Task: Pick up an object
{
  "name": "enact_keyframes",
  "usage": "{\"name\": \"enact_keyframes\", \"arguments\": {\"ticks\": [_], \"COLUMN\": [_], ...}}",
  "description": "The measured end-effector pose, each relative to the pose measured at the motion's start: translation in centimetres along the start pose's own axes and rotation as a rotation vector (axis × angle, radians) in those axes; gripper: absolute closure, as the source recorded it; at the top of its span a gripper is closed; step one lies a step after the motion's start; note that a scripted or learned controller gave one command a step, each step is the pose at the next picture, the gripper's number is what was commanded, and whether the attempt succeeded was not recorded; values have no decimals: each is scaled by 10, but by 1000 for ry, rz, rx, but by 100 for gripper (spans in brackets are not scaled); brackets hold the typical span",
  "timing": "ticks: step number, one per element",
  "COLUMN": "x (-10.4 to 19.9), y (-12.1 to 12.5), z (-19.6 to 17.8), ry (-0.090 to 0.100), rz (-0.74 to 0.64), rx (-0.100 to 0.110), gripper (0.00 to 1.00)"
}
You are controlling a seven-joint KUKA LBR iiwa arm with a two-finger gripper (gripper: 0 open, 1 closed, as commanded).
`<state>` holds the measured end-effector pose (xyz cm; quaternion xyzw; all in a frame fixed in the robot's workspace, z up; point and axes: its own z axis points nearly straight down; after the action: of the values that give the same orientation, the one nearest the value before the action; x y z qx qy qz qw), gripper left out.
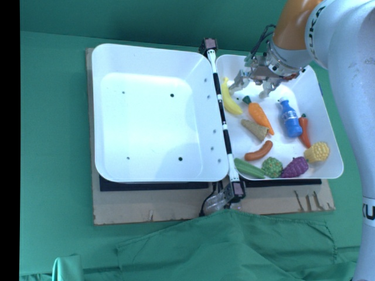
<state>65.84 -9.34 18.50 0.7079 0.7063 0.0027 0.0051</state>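
Gripper (256, 84) upper right of frame, above right bin (328, 134) | fingers spread, gripping nothing | toys inside bin: banana (229, 100), carrot (259, 115) nearest | pick not yet made

Green cloth (53, 127) covers the whole bench, smooth and evenly lit, no hard shadows. A brown cardboard sheet (146, 206) lies flat on it, with a dark mat (152, 186) peeking out on top. Down front, a loose green sheet (234, 244) bunches in folds.
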Motion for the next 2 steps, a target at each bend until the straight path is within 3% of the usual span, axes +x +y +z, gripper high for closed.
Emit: {"name": "enact_keyframes", "arguments": {"ticks": [1, 2], "x": [-7, -8], "y": [-21, -18], "z": [0, -15], "ry": [0, -1], "rz": [1, 3], "rx": [-4, -14], "gripper": [0, 100]}}
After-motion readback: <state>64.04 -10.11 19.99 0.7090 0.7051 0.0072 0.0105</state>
